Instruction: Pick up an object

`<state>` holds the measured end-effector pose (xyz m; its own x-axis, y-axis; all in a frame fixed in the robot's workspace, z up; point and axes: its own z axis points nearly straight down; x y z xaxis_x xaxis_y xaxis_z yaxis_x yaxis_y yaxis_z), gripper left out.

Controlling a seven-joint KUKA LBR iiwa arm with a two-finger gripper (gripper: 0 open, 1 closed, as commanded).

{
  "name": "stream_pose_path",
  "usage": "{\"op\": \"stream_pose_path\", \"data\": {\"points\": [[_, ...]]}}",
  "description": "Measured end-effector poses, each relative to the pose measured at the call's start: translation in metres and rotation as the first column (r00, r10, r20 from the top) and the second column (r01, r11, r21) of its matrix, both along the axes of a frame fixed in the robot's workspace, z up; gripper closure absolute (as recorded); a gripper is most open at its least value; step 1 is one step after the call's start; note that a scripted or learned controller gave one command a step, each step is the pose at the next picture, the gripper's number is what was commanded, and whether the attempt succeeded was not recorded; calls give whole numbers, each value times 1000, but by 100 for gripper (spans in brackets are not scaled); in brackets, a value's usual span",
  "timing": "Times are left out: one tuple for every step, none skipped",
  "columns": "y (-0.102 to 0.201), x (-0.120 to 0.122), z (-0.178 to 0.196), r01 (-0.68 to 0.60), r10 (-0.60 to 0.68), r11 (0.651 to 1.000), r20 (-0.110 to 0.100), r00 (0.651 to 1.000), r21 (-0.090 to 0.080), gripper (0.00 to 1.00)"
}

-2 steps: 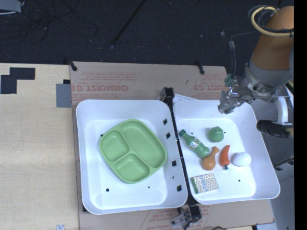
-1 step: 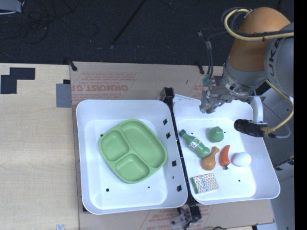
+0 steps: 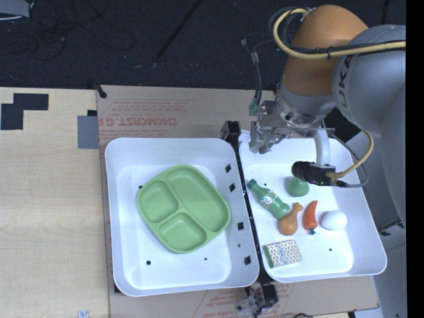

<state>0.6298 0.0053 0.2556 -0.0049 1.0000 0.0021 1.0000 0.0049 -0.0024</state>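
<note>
Camera view showed the two-finger gripper [image 3: 262, 141] above the right white bin [image 3: 361, 257]; I couldn't tell its opening. The left white bin [image 3: 126, 257] held a green divided plastic tray [image 3: 183, 208].

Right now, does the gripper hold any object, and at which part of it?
Nothing is held. The gripper hangs over the far left corner of the right bin, with no object between its fingers. The green bottle lies apart, nearer the camera.

left bin [image 3: 126, 177]: green three-compartment tray [image 3: 183, 207], lying flat, roughly centred | bins' underlay: brown cardboard sheet [image 3: 172, 111] with reversed red print | bench [image 3: 46, 211]: pale wood, dark patches at far left | backdrop: dark floor [image 3: 132, 25] with cables
</note>
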Motion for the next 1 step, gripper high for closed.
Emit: {"op": "stream_pose_path", "data": {"points": [[46,-1,-22,1,-1,1000,-4,1000,-1,100]]}}
